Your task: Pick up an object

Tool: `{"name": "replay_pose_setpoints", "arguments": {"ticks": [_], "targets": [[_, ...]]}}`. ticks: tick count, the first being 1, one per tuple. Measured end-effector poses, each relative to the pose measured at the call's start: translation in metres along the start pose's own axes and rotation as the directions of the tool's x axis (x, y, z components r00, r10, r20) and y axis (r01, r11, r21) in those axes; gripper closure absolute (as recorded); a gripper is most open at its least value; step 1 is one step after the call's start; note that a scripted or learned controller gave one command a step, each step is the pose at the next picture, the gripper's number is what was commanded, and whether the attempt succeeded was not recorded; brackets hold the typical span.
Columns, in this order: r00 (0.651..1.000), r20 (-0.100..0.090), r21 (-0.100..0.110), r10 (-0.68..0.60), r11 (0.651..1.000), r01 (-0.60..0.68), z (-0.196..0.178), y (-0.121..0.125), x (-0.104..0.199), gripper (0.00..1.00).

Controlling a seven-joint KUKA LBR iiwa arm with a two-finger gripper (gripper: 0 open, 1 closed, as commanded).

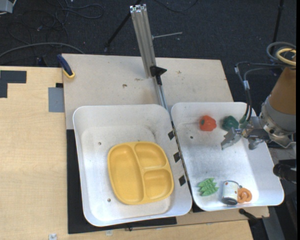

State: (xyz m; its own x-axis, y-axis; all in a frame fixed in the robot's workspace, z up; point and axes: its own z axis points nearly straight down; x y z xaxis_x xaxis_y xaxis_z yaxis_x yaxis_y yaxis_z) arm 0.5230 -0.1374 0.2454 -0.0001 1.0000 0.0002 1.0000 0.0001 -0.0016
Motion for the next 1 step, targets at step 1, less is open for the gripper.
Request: {"name": "replay_pose_setpoints", "arguments": {"ticks": [1], "targets": [[1.000, -0.001, 0.006, 0.001, 1.000, -0.001, 0.0566, 0.0071, -0.0057, 0.00]]}}
